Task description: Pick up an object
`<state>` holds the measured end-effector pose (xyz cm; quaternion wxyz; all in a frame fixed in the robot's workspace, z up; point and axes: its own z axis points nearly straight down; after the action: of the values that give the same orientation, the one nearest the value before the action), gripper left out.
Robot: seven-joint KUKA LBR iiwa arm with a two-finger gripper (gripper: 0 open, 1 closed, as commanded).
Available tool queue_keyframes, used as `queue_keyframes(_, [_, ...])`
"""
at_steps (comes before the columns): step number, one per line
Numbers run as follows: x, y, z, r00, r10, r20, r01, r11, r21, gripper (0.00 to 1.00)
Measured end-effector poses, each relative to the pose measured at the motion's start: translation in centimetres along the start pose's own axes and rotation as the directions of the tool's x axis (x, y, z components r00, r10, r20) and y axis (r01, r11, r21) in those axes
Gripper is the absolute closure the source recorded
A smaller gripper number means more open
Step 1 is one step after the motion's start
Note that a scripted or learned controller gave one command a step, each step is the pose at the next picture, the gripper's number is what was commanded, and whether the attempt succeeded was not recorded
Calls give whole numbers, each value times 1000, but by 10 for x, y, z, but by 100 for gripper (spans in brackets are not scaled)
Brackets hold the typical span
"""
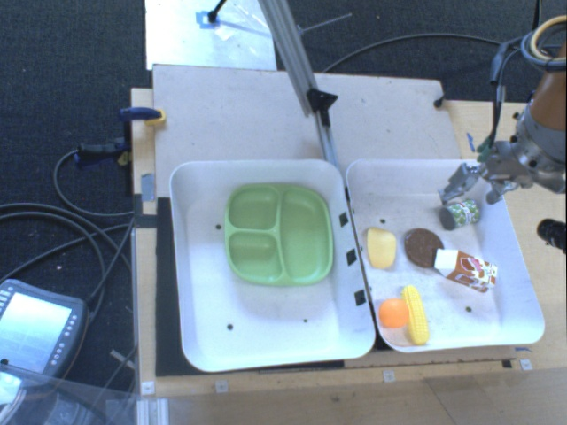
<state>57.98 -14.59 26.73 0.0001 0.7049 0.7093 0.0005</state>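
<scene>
- Over the right bin (pixel 523 312), we cannot tell how the gripper (pixel 474 184) stands above a small green can (pixel 462 212).
- Below: pale wedge (pixel 382 247), brown disc (pixel 423 247), carton (pixel 467 270), knobbly corn (pixel 415 314).

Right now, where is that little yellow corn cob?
The corn cob lies in the right bin, near its front edge, right beside the orange ball and below the yellow block and brown disc.

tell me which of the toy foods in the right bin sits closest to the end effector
The small green can, lying at the bin's far right just below the end effector. The brown cookie, carton, corn and orange lie farther off.
</scene>
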Motion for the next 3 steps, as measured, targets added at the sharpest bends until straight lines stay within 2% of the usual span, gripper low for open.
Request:
queue_keyframes(1, [0, 0, 0, 1000, 1, 0, -1, 1000, 0, 0])
queue_keyframes(3, [-12, -12, 118, 1000, 6, -1, -6, 1000, 7, 0])
